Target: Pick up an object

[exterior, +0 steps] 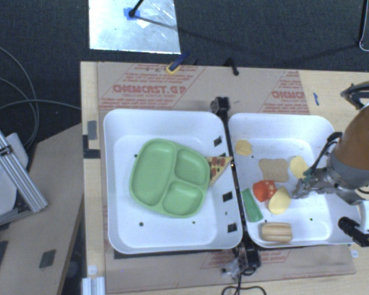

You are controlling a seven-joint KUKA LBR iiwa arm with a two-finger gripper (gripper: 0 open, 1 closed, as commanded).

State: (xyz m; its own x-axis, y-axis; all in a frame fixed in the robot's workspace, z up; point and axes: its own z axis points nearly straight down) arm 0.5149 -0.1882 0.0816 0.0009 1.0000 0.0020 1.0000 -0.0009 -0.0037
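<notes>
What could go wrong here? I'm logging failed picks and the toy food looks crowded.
The claw sits among the yellow pieces, the tomato and the bread slice, so it may nudge neighbours or pinch two at once. The pizza slice straddling the divider could be knocked off.

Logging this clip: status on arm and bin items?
Gripper low in right bin, nothing seen held. Yellow piece beside it. Tomato, bread slice crowd close.

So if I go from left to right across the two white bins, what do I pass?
Green divided plate → pizza slice → green stick → red tomato → brown bread slice → yellow piece → the arm's claw.
</notes>
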